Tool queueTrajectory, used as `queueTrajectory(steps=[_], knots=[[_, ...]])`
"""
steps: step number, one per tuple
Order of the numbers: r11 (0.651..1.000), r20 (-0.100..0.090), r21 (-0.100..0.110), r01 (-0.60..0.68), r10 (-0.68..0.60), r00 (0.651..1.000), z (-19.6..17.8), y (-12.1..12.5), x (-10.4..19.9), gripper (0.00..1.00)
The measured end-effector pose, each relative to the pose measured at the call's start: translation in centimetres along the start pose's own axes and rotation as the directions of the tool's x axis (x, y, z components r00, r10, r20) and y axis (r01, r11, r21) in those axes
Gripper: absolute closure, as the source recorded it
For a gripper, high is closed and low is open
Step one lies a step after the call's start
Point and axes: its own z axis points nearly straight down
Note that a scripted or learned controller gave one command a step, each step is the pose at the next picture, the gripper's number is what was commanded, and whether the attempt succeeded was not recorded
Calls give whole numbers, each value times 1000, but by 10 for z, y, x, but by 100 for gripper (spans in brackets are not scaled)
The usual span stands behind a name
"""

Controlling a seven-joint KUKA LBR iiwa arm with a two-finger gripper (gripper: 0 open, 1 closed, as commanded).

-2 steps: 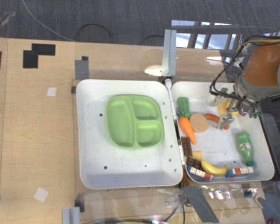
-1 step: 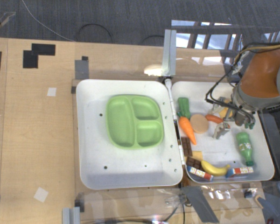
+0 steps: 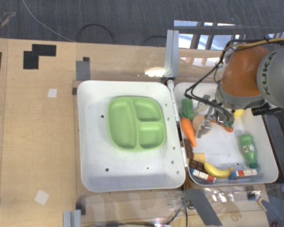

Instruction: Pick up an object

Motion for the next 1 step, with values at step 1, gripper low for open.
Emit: queueTrajectory(steps=[1], knots=[[999, 10, 6, 34, -34, 999, -229, -69, -36, 0]])
